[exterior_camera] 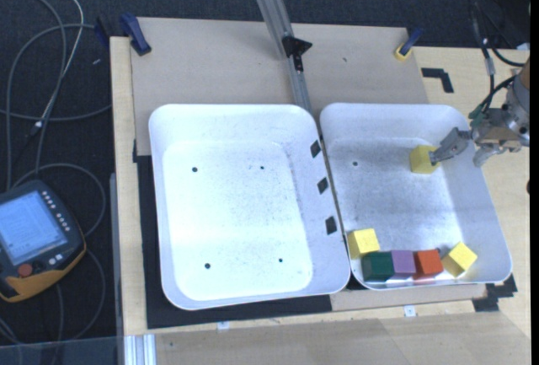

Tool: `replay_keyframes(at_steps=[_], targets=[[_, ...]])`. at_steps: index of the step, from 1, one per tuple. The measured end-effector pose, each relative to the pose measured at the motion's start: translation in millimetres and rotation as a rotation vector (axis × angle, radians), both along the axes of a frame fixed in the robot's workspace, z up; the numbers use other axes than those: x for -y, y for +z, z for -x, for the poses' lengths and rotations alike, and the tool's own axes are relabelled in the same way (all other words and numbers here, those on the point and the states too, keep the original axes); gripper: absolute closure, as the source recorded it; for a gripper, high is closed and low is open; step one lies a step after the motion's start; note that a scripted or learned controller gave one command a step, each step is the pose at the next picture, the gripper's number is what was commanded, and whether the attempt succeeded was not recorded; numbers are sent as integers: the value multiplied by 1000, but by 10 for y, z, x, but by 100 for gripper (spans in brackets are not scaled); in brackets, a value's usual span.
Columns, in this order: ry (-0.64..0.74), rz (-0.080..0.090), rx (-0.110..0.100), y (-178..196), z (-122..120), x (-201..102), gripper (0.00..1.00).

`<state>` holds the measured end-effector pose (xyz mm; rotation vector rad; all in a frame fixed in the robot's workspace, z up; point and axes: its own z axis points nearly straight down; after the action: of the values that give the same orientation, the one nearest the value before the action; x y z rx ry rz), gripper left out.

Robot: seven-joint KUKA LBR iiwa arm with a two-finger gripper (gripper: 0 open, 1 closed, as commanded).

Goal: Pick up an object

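Five blocks sit along the near wall of the right bin (472, 212), well below and to the left of the tool (463, 151) as the camera sees it: a yellow block (364, 242) at the left end of the group, then a green block (378, 265), a purple block (404, 262), an orange block (429, 262) and a second small yellow block (461, 258) turned at an angle toward the bin's near right corner. The green, purple and orange ones stand touching in a row.

Up by the far right side of the same bin, the tool reaches in from the right edge of the view. One grey finger (450, 146) points left and down, and its tip touches a yellow cube (423, 159) lying on the bin floor just left of the tool. The other finger lies to the right, apart from the first, so the tool is spread; the cube is beside one finger, not between the two.

Left of the tool, across the divide where both bins meet, lies the left bin (168, 131). Both bins rest on a tan table (210, 60), with a blue clamp (135, 34) at its far left corner and a yellow clamp (408, 44) at the far side above the tool. A handheld control pad (34, 238) lies on the floor far to the left.
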<state>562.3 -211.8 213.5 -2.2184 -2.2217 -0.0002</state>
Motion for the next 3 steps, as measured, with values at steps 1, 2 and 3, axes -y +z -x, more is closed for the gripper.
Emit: replay_keyframes(at_steps=[1,2,3], targets=[[2,2,1,-1085,-765,49,0],[2,5,5,-918,-769,59,100],[7,-1,6,-672,-1033,-639,100]])
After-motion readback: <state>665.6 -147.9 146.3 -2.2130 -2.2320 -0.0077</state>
